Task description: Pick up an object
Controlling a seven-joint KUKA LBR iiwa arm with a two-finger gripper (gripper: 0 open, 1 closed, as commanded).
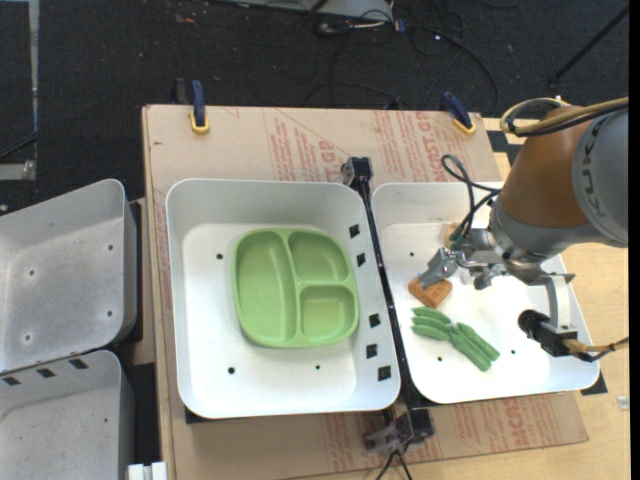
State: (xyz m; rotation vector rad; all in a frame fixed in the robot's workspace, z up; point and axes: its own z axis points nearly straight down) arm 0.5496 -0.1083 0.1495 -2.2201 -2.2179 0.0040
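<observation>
The right bin [520, 373] holds a small orange-brown block [431, 291] and, just below it, a bunch of green bean pods [456, 334]. My gripper [458, 265] hangs over the right bin, just up and right of the orange-brown block, its fingers pointing down-left toward it. The arm's orange band sits above the wrist at the right. A green divided plate [296, 287] lies flat in the middle of the left bin [200, 368].
A black fitting [541, 330] sits by the right bin's right side. Black clips line the divider between the two bins. White panels [60, 268] lie off the bench to the left. Cables trail across the dark floor behind.
</observation>
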